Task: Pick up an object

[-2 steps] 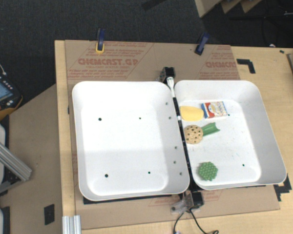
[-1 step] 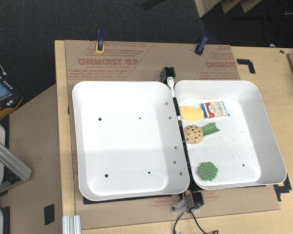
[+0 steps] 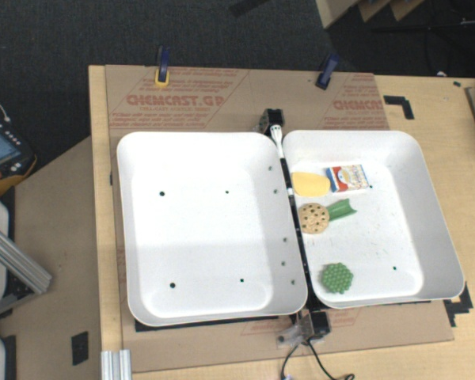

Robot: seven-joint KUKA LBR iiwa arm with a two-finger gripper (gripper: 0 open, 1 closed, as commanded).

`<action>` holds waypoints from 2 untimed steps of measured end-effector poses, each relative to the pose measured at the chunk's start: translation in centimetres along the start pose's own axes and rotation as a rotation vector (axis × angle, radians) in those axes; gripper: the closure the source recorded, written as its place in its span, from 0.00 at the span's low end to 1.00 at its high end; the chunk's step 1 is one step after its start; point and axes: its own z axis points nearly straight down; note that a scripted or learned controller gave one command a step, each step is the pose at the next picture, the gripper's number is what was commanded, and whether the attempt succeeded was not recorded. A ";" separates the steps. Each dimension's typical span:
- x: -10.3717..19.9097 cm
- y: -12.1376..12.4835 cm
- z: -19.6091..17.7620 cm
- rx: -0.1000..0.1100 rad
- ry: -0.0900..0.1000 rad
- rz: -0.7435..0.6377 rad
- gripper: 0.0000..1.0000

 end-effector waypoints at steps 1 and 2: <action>0.0 2.5 0.1 0.001 0.001 -0.001 1.00; 0.0 5.2 0.1 0.000 0.000 -0.001 1.00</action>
